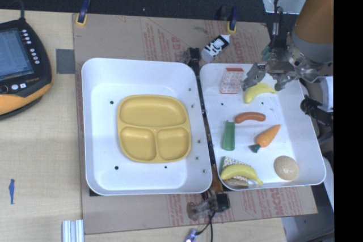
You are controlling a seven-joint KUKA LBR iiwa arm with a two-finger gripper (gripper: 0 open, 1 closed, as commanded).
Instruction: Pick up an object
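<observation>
The right bin (306, 122) holds several toy foods. A small yellow banana (258, 92) lies near its far edge, and my gripper (267, 80) hangs right over it. The fingers look spread, one by each end of the banana and not closed on it. Also in this bin are a pink packet (231, 81), a red sausage (250, 117), a green cucumber (228, 135), an orange carrot (267, 136), a beige round piece (286, 167) and a second banana (241, 172) at the near left corner.
The left bin (96, 122) holds a yellow divided tray (154, 127). A teach pendant (20, 65) lies on the bench at far left. Clamps (231, 18) hold the cardboard sheet at the back. The arm's body (315, 14) looms over the right bin's far right corner.
</observation>
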